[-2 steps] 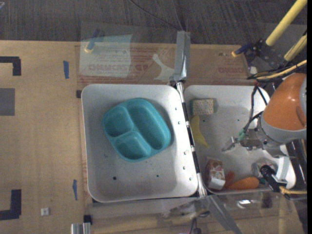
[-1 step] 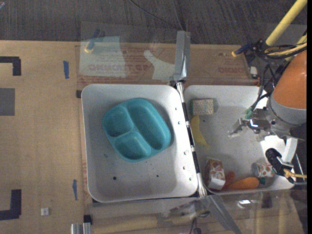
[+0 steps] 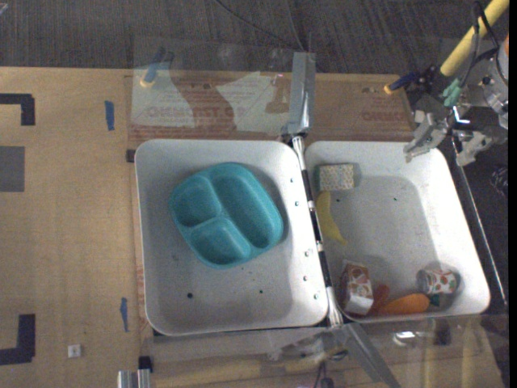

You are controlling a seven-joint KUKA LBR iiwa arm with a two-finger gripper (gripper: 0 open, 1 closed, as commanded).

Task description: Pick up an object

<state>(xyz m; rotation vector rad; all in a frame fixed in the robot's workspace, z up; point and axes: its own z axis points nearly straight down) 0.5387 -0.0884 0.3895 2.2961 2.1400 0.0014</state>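
Observation:
The right bin (image 3: pixel 464 217) holds several small items. A pale speckled sponge block (image 3: pixel 337 176) lies at its far left corner, with a yellow banana (image 3: pixel 329 219) just in front of it. Along the near wall sit a small patterned carton (image 3: pixel 356 288), an orange carrot (image 3: pixel 405 303) and a small patterned cup (image 3: pixel 437 281). My gripper (image 3: pixel 443 145) hangs over the bin's far right corner, above the rim. Its two fingers are spread, so it is open with nothing between them. It is far from every item.
The left bin (image 3: pixel 153 217) holds a teal divided plate (image 3: pixel 227 224). A metal divider (image 3: pixel 300 95) and a clear sheet (image 3: pixel 210 87) lie behind the bins. Cables and a yellow tube (image 3: pixel 468 43) trail by the arm at upper right.

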